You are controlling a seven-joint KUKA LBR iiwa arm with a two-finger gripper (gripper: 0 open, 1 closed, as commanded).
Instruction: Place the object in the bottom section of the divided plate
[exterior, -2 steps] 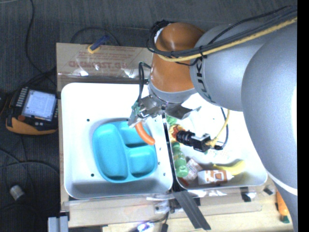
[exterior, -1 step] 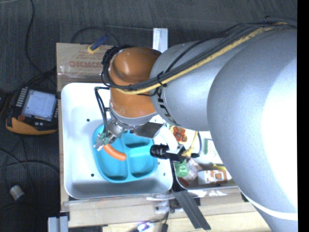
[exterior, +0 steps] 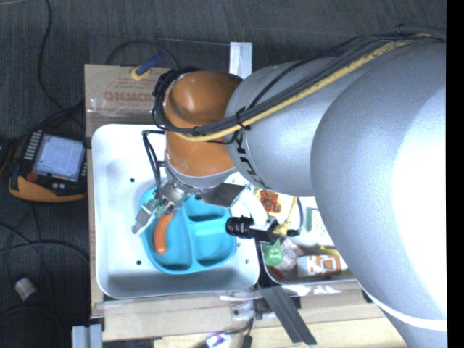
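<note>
The arm (exterior: 341,143) fills the right and centre of the frame, its orange band at upper centre, w/ the claw (exterior: 150,214) reaching down to centre-left over the left bin (exterior: 112,165). The step in hand looks like the set-down: the carrot (exterior: 162,233), an orange stick shape, lies in the left-hand compartment of the blue divided plate (exterior: 203,241), its upper end just at the claw tips. Can't tell if the fingers are open, closed or still pinching it; the tips are small and blurred vs. the plate. To do this well, I'd judge the claw should let go only once the carrot rests flat on the plate floor, then lift straight up w/o dragging it over the divider ridge or the rim, since the plate is light plastic and could slide or tip in the bin. Which compartment counts as "bottom" is a call: the carrot sits toward the lower-left part of the plate as framed, so it seems about right, but worth checking before release. Containers, big to small: the left bin, white, holds the blue plate at its lower middle, otherwise bare white floor w/ a few small holes. The right bin (exterior: 317,227), mostly hidden under the arm at lower right, holds a clutter of packets and small items, incl. something green, something red-dotted and a bottle-like thing; can't name them surely. The plate has its compartments, w/ the carrot in one and bare blue in the others.
</note>
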